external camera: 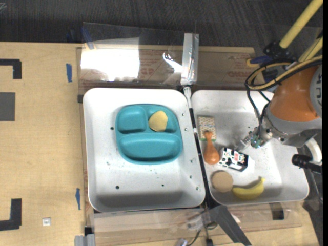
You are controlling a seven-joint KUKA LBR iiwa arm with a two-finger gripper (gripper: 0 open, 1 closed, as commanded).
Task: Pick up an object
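Note:
The right bin (225, 104) holds a yellow banana (249, 188) near its front, a round tan cookie-like disc (222, 181) beside it, a black-and-white printed card (233, 159), an orange pear-shaped toy (210, 151) and a small beige patterned block (206, 123). My gripper (254, 140) hangs low over the right bin's middle, just right of and above the printed card, under the orange wrist band (293, 99). Its tips are small and partly hidden by the arm.
The left bin (102, 178) carries a teal divided plate (148, 142) with a yellow lemon-like ball (158, 121) in its upper right compartment. A clear plastic sheet (138, 60) lies behind the bins. Yellow poles and cables crowd the upper right.

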